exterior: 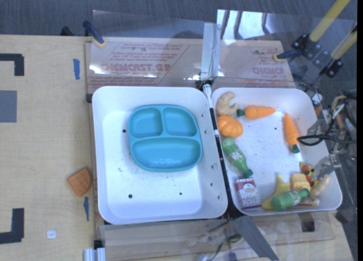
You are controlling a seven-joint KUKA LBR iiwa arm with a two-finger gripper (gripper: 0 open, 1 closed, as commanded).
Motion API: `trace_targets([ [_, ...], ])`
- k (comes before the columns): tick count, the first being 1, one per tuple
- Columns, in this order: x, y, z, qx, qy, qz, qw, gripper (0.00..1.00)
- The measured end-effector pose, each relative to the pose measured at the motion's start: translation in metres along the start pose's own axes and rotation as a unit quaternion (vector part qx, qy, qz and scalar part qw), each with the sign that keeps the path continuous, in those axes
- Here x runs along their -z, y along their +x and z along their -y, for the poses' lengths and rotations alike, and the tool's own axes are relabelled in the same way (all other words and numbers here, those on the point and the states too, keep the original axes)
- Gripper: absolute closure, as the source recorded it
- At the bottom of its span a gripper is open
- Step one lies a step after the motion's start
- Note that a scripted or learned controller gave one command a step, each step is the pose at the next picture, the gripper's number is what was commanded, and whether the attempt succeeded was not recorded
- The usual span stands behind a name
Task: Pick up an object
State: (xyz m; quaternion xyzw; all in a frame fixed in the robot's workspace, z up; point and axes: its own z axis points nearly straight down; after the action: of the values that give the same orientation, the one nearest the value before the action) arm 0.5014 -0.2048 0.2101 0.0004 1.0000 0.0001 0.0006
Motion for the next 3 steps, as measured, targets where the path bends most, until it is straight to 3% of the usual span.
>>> trace_targets([
  [1, -0.106, -0.054, 0.018, -0.013, -0.001, -0.003, 0.9999, 0.0],
  [2, -0.122, -0.097, 0.02, -0.012, 0.002, 0.004, 0.9999, 0.0],
  [3, -0.11, -0.102, 0.019, -0.011, 0.003, 0.011, 0.9999, 1.0],
])
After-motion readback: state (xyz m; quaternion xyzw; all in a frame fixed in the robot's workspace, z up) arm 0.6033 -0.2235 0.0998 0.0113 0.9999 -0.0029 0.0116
